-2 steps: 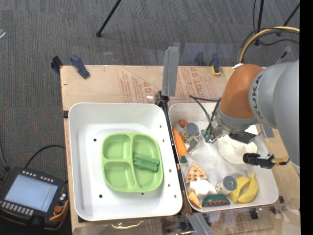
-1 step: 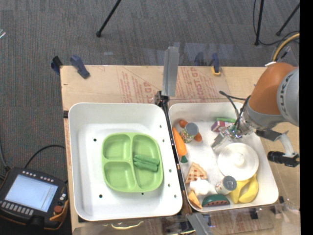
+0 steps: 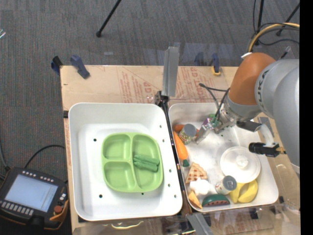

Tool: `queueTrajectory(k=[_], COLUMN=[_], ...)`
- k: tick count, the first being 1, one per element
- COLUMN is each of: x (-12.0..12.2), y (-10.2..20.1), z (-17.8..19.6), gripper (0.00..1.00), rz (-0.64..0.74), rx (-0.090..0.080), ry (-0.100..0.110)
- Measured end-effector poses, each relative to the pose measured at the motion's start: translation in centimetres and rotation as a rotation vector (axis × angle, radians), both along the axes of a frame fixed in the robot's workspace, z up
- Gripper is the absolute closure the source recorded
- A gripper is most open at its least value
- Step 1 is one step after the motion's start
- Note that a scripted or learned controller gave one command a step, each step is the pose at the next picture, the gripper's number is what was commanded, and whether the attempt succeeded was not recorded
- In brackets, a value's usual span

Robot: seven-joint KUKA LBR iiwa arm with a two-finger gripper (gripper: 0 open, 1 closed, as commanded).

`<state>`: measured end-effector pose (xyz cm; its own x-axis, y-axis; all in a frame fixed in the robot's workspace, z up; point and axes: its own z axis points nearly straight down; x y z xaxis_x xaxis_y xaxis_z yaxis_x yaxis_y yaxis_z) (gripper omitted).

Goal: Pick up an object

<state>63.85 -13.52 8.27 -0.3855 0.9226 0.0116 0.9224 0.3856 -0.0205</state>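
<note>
The grey arm's two-finger gripper (image 3: 204,130) is hovering near the right white plastic bin's (image 3: 272,182) far-left corner, just beside a small orange-lidded jar (image 3: 188,131); its grasp cannot be made out. Bare floor is lying mid-bin.

We see a grey carpeted floor (image 3: 146,23) with a fine ribbed weave filling the top and left of the view. 1 dark tripod leg (image 3: 111,12) slants across it to a small foot, and another thin stand (image 3: 259,6) rises near the upper right, with black and yellow cables (image 3: 274,31) looping beside it. The bench top (image 3: 132,84) is a brown board with red printed markings, held by blue clamps (image 3: 78,65). A handheld control pendant (image 3: 32,195) lies at lower left, its screen glowing pale.
</note>
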Motion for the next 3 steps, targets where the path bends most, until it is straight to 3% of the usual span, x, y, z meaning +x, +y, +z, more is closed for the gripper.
queueTrajectory(k=[1, 2, 3], x=[0.5, 0.5, 0.8], y=[4.9, 5.0, 9.6], z=[0.4, 1.3, 17.0], gripper=[0.00, 1.00, 1.00], rz=[-0.200, -0.192, -0.361], rx=[-0.004, -0.007, -0.006], ry=[-0.018, -0.016, -0.033])
